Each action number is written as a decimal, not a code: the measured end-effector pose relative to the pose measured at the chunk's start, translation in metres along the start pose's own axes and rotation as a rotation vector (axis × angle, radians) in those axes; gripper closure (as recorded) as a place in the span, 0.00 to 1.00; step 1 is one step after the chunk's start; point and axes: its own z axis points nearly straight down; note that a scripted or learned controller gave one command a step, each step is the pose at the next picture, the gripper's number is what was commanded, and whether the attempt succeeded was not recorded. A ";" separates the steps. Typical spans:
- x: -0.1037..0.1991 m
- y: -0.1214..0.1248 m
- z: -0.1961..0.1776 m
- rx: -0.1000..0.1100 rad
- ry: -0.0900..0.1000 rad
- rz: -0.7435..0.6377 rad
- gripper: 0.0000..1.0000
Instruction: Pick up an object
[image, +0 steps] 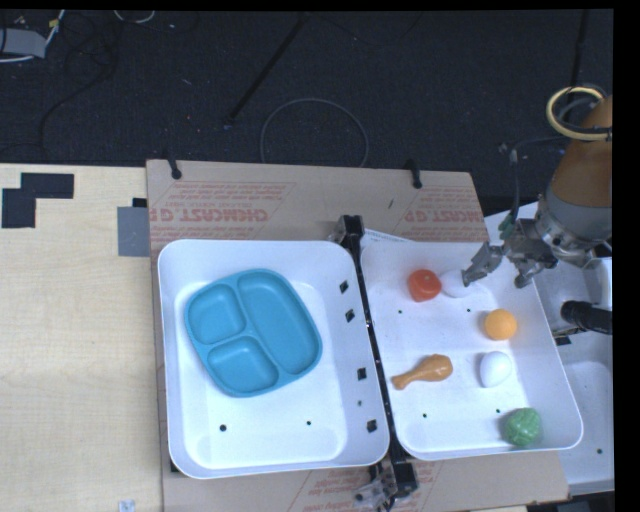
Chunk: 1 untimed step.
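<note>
The arm (578, 180) comes in from the right edge of the view and hangs over the far right corner of the right bin (560, 400). Its orange band sits high near the top right, with the grey wrist just below it. Under the wrist the gripper (503, 264) points down and to the left, over the bin's far edge. Its two dark fingers are spread apart: one finger (480, 266) reaches out leftward over the bin floor, the other (526, 272) lies nearer the bin's right rim. Nothing sits between them.
</note>
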 end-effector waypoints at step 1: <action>0.000 0.003 -0.008 -0.013 -0.003 -0.002 0.00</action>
